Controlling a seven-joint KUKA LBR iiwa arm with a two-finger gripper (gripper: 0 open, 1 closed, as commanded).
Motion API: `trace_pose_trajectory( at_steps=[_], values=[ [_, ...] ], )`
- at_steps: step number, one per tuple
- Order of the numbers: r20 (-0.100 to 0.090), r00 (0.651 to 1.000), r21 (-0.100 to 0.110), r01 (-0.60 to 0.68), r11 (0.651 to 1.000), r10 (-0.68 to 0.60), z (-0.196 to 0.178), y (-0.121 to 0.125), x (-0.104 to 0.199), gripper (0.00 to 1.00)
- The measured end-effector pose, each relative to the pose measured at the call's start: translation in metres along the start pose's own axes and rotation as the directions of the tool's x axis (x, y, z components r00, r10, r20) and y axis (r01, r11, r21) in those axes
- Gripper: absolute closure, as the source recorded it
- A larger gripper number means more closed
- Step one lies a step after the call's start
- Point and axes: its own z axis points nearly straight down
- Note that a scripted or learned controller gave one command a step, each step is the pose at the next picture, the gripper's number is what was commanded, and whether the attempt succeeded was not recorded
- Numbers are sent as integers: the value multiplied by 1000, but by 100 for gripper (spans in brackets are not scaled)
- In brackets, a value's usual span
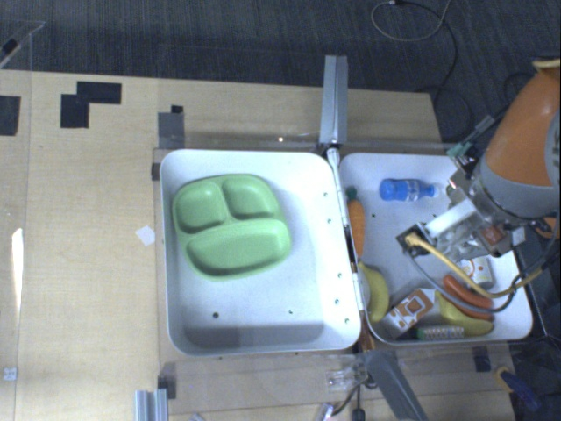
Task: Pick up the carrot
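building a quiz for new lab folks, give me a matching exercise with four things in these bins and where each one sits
Things
1. green plastic divided plate
2. slim orange carrot
3. blue plastic bottle
4. yellow banana

Places
A. far part of the right bin, lying on its side
B. left bin, in its far half
C. right bin, along the wall shared with the left bin, about midway down
D. right bin, near-left corner, just nearer than the carrot

Pairs: 1-B, 2-C, 3-A, 4-D
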Motion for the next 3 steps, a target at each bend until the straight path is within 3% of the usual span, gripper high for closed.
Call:
trace_pose_trajectory(
  at_steps=[1, 2, 3],
  values=[
    [-1, 1000, 0, 7, 1000, -7, -10, 0, 1, 100],
    [-2, 999, 0, -37, 999, 37, 16, -25, 12, 100],
    [0, 1000, 1, 26, 1000, -26, 83, -8, 3, 100]
  ],
)
